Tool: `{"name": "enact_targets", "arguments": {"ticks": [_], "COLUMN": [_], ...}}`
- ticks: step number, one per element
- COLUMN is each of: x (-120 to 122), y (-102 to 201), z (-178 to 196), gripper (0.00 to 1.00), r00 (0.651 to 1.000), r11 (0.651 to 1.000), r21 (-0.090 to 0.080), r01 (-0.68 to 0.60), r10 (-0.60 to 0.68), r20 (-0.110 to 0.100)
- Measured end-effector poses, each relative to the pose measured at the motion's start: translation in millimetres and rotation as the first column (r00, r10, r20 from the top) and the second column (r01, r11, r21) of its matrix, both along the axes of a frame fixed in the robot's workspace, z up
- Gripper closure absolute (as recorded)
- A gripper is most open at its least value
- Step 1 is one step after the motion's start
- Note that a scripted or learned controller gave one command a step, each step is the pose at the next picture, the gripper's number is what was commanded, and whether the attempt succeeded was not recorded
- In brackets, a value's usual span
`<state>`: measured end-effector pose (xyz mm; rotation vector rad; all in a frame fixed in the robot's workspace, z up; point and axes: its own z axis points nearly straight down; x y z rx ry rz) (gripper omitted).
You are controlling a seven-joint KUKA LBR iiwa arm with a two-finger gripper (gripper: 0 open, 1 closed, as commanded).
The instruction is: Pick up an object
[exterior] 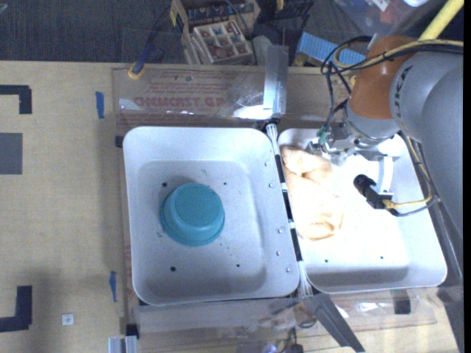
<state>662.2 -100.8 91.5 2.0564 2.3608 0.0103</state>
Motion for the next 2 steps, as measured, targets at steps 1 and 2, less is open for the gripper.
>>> {"name": "enact_targets", "arguments": {"ticks": [1, 2], "x": [1.5, 5.1], "y": [1.0, 11.1], "z": [12.1, 94.4], "gripper": [1.0, 1.0], "r00": [1.0, 0.998], "r11": [1.0, 0.998], "r21": [0.001, 0.001], "r01": [-0.001, 0.067], "r10": [0.001, -0.067], "r20": [0.005, -0.01]}}
